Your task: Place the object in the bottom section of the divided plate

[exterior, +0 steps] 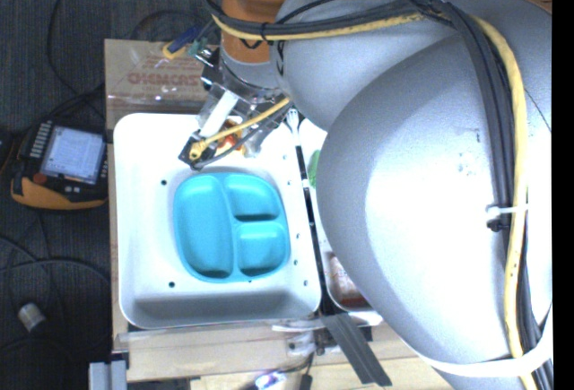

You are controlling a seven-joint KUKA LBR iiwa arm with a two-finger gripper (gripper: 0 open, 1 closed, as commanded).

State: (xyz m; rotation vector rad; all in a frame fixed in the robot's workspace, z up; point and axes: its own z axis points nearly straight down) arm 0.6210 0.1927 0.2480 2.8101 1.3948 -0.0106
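Right of the plate [231,227], arm [430,155] largely hides bin [354,318].

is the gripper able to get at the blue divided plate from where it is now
Probably yes. The gripper sits over the far end of the white bin that holds the blue divided plate, close beside it, and nothing lies between them or in the plate's sections.

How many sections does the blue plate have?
3 in the plate: the large left section, the upper-right section and the lower-right section. None seems hidden.
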